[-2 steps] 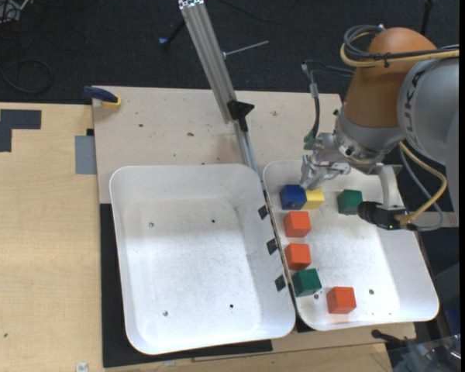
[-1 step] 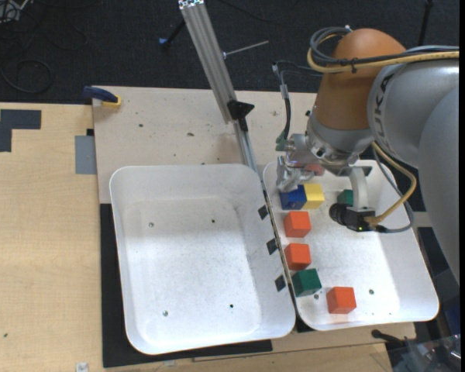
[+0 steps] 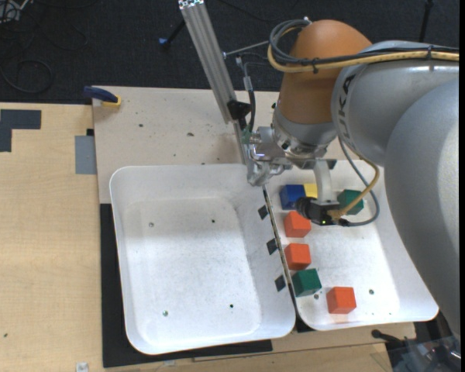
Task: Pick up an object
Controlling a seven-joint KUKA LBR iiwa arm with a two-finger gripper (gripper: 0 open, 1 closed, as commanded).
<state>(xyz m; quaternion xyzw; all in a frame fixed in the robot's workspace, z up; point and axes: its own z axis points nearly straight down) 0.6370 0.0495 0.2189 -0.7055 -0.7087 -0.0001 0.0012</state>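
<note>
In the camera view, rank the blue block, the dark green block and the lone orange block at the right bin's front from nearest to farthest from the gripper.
Measured from the gripper:
1. Blue block, right bin's back.
2. Dark green block, by the divider, toward the front.
3. Orange block, front of the right bin.

Scattered across the right bin [image 3: 387, 301]: blue cube [image 3: 291, 195] touching a yellow cube [image 3: 311, 191], a green block [image 3: 352, 201] to their right; below, orange cube [image 3: 297, 225], second orange cube [image 3: 298, 256], green cube [image 3: 307, 282] along the left wall; third orange cube [image 3: 341, 300] apart, near the front.
</note>
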